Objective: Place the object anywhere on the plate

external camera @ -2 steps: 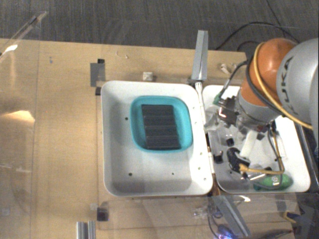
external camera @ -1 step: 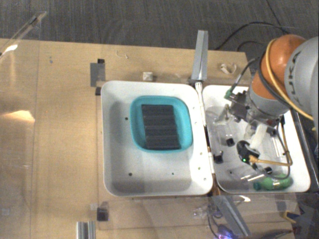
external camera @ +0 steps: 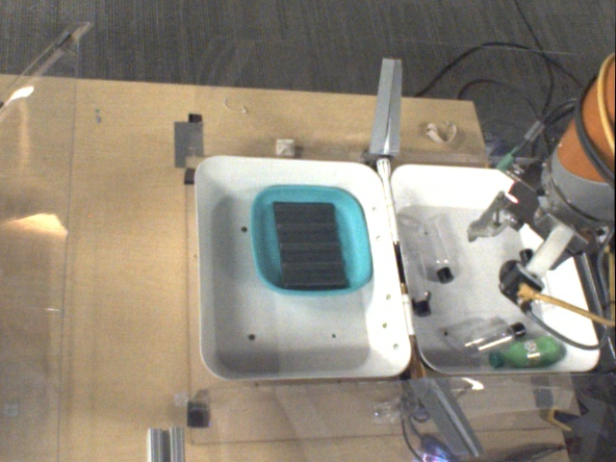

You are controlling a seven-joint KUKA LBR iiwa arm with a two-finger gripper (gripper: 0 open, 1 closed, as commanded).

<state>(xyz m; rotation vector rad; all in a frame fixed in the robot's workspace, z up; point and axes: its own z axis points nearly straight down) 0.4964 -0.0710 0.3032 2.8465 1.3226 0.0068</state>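
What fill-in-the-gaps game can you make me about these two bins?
1. The teal plate lies in the ____ bin.
2. The dark ridged block rests on the ____.
3. The rounded object in the right bin is coloured ____.
4. The gripper hangs above the ____ bin.
Missing words: left; plate; green; right.

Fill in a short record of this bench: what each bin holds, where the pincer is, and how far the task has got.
left bin: a teal plate with a dark ridged pad lying on it
right bin: a green object at the view's lower right corner; two small black pieces nearer the left wall
pincer: over the right bin, apart from the green object
task: green object not yet on the plate
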